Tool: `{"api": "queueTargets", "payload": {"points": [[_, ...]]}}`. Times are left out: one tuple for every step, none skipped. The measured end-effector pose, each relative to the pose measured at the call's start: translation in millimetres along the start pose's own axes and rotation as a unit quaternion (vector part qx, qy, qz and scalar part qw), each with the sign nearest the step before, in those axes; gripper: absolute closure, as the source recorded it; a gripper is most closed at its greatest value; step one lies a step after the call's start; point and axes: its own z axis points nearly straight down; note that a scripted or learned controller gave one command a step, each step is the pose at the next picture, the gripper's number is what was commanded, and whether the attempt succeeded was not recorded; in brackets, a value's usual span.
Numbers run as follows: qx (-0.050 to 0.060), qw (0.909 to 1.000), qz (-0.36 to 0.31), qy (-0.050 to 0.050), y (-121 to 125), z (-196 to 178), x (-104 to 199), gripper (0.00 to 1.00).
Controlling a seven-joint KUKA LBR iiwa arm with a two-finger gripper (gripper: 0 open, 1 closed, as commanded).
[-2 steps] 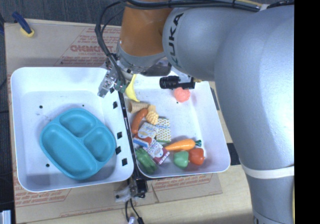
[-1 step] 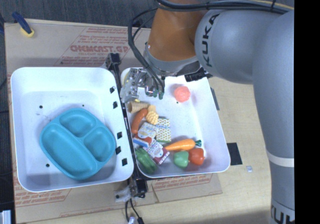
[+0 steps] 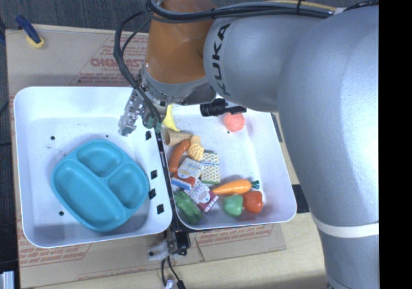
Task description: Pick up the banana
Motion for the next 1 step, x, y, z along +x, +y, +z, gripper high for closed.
{"api": "queueTargets", "payload": {"points": [[0.000, 0.9883, -0.152, -0.002, -66.9, -0.5, -67.0, 1.00]]}}
